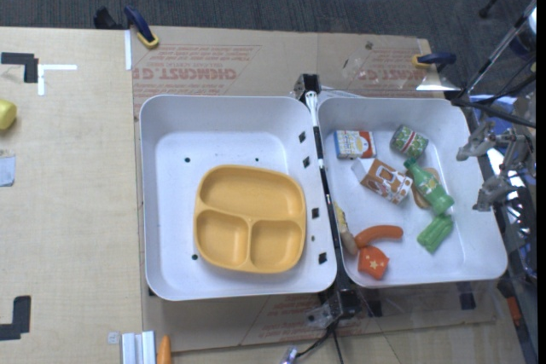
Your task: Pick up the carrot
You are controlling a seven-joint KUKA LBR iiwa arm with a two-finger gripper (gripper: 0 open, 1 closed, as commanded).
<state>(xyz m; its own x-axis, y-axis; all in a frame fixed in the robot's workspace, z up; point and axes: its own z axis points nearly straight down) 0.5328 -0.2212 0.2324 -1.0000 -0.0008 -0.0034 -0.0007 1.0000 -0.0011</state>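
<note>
Camera view: one carrot (378, 234), two bins (162, 183).

A carrot (378, 234) is seen lying in the right bin (478, 262) among toy foods; a yellow divided plate (250, 218) is set in the left bin (171, 141).

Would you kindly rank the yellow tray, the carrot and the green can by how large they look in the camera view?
Largest to smallest:
1. yellow tray, by far
2. carrot
3. green can
The carrot and can look close in size, so their order is uncertain.
</note>
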